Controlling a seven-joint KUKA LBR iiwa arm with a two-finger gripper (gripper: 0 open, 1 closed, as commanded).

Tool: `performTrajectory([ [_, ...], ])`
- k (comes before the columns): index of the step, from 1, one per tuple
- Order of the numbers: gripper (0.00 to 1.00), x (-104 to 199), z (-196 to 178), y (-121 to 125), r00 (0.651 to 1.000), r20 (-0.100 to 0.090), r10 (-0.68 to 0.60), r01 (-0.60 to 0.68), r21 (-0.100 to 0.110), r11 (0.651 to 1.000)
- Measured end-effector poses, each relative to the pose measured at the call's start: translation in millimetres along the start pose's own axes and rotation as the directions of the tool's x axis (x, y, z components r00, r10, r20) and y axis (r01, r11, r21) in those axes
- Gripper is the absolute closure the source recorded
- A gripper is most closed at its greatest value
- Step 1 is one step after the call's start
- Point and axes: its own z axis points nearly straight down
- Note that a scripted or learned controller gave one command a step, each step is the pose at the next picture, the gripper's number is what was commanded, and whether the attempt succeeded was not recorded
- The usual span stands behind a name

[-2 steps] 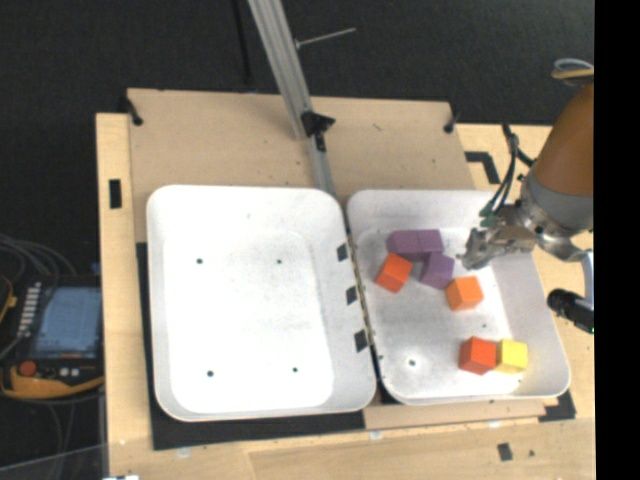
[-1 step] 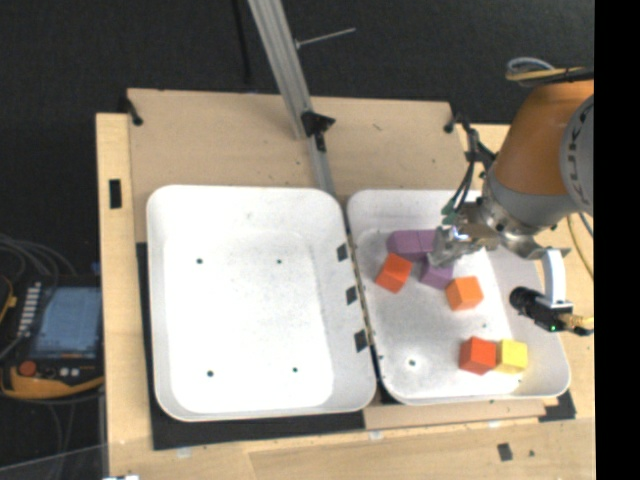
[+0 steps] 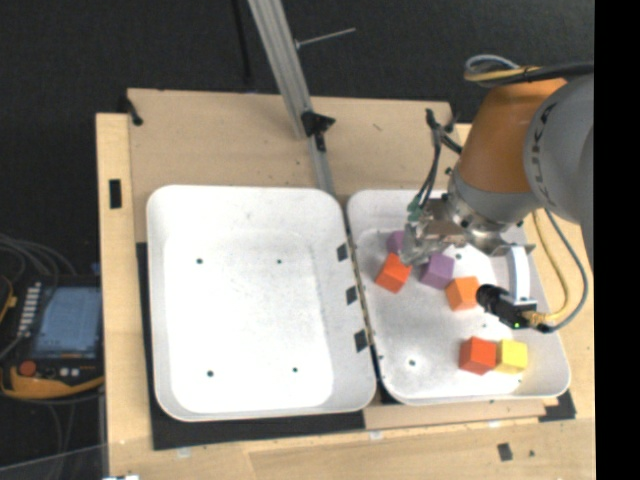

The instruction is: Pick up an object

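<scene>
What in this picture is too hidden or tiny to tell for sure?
- Gripper: the arm's own wrist covers it in the camera view, so any grasp is unclear.
- Small purple block: partly under the gripper.
- Right bin: its far right corner hides beneath the arm.
- Screen at left: too small to read.

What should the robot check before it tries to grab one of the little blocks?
1. Gripper over the right white bin: ok.
2. Blocks close beneath it, an orange cube and a purple cube: ok.
3. One block singled out: not ok, those two sit close together.
4. Block between the fingers: cannot tell.
5. Spare targets, an orange-red cube touching a yellow cube: ok.
</scene>
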Motion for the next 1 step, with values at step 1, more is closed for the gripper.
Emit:
performTrajectory([
  [1, 1.0, 48.1, -16.5, 3.5, 1.0, 0.0, -0.001, 0.001, -0.003, 1.0],
])
